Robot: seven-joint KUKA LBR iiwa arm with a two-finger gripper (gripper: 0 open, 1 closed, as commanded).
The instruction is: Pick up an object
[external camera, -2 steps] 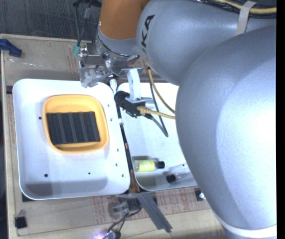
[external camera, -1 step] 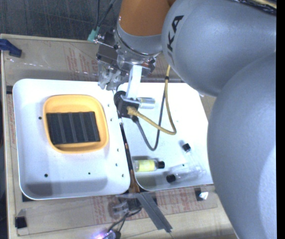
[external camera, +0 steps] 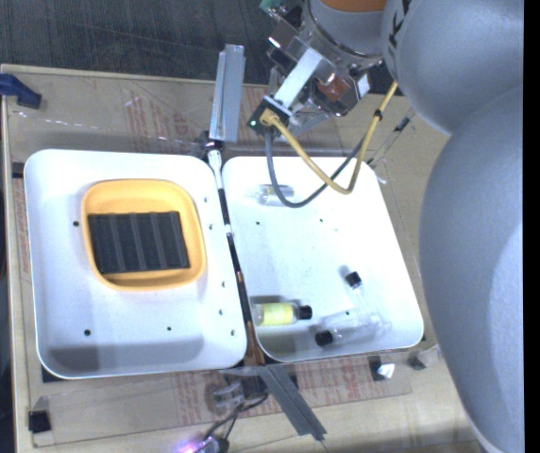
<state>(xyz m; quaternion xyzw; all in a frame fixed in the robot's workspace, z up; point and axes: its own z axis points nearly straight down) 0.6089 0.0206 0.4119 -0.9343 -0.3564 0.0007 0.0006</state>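
Orange tray (external camera: 138, 196) with black ribbed insert (external camera: 138, 242)

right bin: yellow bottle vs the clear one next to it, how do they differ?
The yellow bottle is opaque yellowish and easy to see; the clear bottle is see-through and nearly lost against the white right bin. The yellow bottle lies near the bin's left wall, the clear bottle toward the front right corner. Both lie on their sides and have black caps.

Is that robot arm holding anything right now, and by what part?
It cannot be told. The gripper sits up above the right bin's far edge, and nothing shows in it. The small bottles lie in that bin.
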